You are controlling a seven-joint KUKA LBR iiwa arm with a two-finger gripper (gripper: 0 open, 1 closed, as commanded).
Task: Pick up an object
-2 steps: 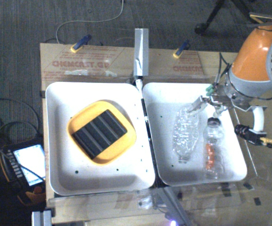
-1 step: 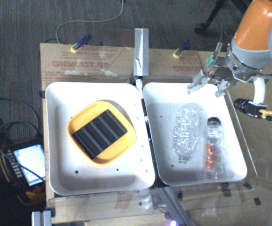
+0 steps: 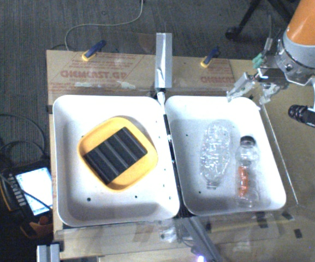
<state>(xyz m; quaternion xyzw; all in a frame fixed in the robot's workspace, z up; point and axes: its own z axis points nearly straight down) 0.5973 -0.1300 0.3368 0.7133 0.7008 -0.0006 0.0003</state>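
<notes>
My gripper (image 3: 249,93) hangs over the far right corner of the right bin (image 3: 187,146), open with nothing between its fingers. In that bin lie a crushed clear plastic bottle (image 3: 216,153) and, to its right, a small clear bottle (image 3: 245,172) with a dark cap and orange contents. Both lie well nearer the front than the gripper. The left bin (image 3: 70,124) holds a yellow rounded block (image 3: 118,153) with a black ribbed top.
A metal strip (image 3: 163,59) stands behind the seam between the bins. Two yellow and blue clamps (image 3: 93,50) (image 3: 209,58) grip the cardboard sheet at the back. A handheld screen device (image 3: 29,187) lies on the floor at the left.
</notes>
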